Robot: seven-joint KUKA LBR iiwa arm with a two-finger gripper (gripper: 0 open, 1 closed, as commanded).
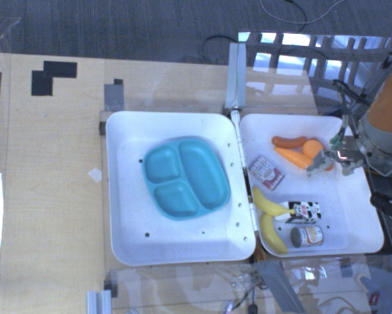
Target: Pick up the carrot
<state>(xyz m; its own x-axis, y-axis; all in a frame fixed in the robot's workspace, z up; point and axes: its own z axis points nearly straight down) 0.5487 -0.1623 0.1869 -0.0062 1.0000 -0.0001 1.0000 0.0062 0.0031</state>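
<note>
We see two shallow white bins side by side on the pale wooden bench. The left bin [120, 195] holds a blue divided plate [185, 177] lying near its middle. The right bin [359, 205] holds the carrot [295, 156], which lies in the upper part of that bin, its thick end pointing toward the arm and its tip toward the left. Just above it, nearly touching, lies a reddish sausage [289, 140], and an orange round piece [312, 148] sits at the carrot's right end.

The gripper [331, 159] reaches in from the right, below the grey arm [385, 120] with its orange band. Its tips stand at the carrot's right end, and we see one pale finger [318, 164] slanting down beside the carrot. The fingers look parted rather than closed together, but we cannot tell whether they touch the carrot, and nothing shows clearly between them.

Lower in the right bin we see a small pink packet [267, 173], two bananas [271, 221], a black-and-white carton [305, 210] and a can [307, 235] on its side.
</note>
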